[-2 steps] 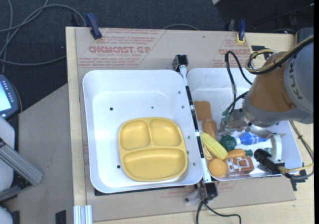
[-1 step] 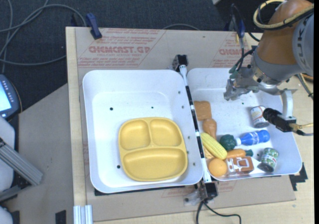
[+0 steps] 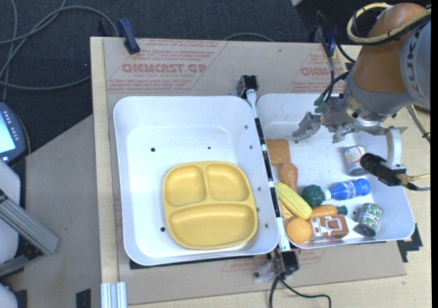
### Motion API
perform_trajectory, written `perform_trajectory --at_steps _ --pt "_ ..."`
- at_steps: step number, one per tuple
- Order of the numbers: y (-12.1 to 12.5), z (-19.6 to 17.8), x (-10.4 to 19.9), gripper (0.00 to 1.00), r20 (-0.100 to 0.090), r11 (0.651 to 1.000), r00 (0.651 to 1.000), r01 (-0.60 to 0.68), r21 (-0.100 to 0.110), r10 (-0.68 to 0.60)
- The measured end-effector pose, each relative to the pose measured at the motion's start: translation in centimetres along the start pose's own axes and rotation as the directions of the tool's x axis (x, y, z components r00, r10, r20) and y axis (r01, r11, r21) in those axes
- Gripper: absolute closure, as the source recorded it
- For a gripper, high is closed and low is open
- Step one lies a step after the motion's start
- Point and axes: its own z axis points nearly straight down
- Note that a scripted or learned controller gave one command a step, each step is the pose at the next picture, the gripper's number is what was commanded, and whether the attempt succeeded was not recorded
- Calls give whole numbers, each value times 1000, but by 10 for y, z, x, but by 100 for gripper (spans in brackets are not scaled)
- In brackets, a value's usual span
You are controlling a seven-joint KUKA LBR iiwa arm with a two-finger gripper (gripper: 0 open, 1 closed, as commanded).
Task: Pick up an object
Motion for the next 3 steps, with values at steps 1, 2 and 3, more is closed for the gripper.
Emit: perform_trajectory --at_steps 1,2,3 --pt "-35 73 -2 0 -3 1000 1000 -4 8 4" --pt "-51 102 -7 0 0 1000 1000 -3 3 3" --pt "-49 90 -6 100 0 1000 1000 -2 0 2"
